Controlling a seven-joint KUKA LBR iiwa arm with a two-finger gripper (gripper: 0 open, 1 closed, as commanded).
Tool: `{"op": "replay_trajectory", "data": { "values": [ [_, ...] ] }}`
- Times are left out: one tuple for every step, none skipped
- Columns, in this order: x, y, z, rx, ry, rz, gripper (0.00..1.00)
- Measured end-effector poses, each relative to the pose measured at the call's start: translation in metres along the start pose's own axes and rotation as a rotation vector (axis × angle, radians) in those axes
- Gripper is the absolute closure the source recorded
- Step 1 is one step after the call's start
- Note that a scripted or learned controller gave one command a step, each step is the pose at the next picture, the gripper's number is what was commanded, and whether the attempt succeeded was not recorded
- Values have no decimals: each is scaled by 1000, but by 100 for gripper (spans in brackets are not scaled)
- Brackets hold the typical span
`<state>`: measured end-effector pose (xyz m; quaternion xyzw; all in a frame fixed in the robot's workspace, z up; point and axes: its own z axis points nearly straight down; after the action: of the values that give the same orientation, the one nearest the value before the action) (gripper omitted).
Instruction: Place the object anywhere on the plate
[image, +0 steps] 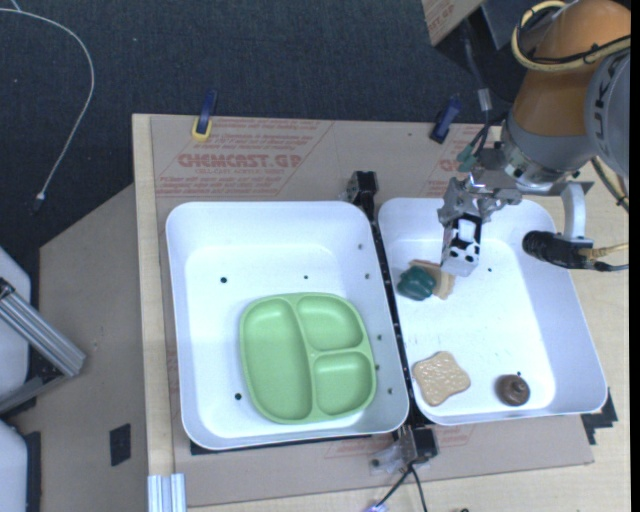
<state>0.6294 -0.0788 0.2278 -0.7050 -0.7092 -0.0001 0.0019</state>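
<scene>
right now i have the gripper (462, 240) clenched on a small black-and-white toy (461, 257), lifted above the right bin (560, 330) so it can cross to the green plate (305, 356).

- Green plate (305, 357): smooth, glossy plastic.
- White bins (195, 300): smooth plastic with a slight sheen.
- Bench board (160, 170): matt cardboard look.
- Floor (250, 50): dark, rough carpet.

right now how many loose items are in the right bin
4: a green piece and tan piece mid-bin, cracker-like piece and brown donut near the front; the gripper may hide more.
</scene>
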Motion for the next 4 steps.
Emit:
{"op": "replay_trajectory", "data": {
  "values": [
    [52,2,-9,-4,-1,-1,100],
    [102,9,-13,-5,-1,0,100],
    [160,1,1,1,0,0,100],
    [178,3,7,0,-3,4,100]
  ]
}}
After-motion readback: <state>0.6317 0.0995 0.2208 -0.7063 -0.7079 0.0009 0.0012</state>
